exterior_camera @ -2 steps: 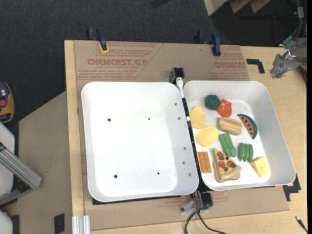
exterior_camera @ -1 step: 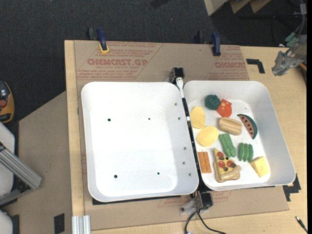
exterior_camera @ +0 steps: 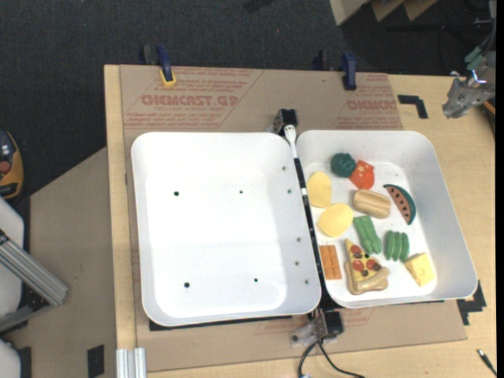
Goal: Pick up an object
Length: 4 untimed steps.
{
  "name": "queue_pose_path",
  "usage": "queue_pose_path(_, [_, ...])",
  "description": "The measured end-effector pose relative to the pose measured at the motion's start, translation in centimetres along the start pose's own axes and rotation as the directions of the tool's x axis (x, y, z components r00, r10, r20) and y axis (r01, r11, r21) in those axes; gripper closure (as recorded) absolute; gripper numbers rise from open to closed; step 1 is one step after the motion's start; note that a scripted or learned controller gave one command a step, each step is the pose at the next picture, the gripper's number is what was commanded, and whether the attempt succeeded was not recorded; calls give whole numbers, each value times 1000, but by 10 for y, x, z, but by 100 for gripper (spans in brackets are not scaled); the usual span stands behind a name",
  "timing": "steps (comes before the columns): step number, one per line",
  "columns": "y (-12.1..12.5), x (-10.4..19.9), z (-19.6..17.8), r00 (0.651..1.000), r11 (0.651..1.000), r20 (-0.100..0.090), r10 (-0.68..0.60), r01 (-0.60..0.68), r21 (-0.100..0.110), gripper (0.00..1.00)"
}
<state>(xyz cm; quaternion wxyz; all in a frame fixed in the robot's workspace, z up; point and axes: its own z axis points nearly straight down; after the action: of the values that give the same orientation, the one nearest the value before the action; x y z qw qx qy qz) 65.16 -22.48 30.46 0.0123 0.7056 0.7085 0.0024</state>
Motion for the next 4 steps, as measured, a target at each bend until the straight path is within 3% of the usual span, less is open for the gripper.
queue_pose_path(4, [4,-1,-43,1000,1000,11,-2,2,-18,100])
